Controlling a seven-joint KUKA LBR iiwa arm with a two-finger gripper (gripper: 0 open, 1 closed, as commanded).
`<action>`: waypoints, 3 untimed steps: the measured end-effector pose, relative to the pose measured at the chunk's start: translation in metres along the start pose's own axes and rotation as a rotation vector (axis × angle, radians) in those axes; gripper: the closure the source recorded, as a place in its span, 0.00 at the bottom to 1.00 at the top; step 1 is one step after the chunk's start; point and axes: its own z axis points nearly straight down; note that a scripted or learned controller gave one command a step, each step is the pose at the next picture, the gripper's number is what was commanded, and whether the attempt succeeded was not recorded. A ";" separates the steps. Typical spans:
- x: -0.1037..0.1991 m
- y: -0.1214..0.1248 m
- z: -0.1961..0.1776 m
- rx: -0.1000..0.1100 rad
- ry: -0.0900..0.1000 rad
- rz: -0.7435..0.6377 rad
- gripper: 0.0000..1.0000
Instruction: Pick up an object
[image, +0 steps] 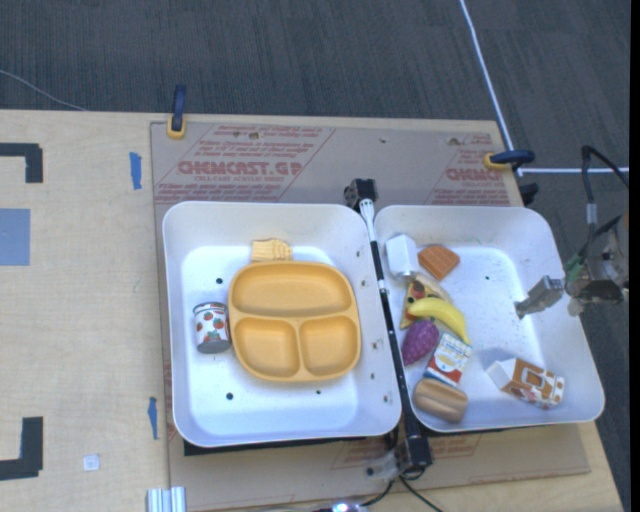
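Observation:
The right bin (520, 255) holds a cluster along its left side: a white box (400, 253), an orange cracker (438, 261), a pizza slice (421, 293), a banana (441, 316), a purple eggplant (418, 342), a small juice carton (450, 360) and a bread roll (440, 400). An orange and white carton (530, 383) lies alone near the bin's front right corner. My gripper (558, 293) hangs over the right part of this bin, above and behind that carton, with nothing seen in it.
The left bin (190, 400) holds a yellow divided tray (295, 320), a small spotted can (211, 327) to its left and a yellow waffle piece (270, 250) behind it. A black divider rail (385, 320) runs between the bins. Cables (600, 170) hang at the right.

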 end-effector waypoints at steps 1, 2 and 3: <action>0.076 -0.022 0.098 -0.009 -0.001 0.001 0.00; 0.077 -0.020 0.088 -0.011 0.000 -0.001 1.00; 0.157 0.026 0.009 -0.002 0.001 -0.002 1.00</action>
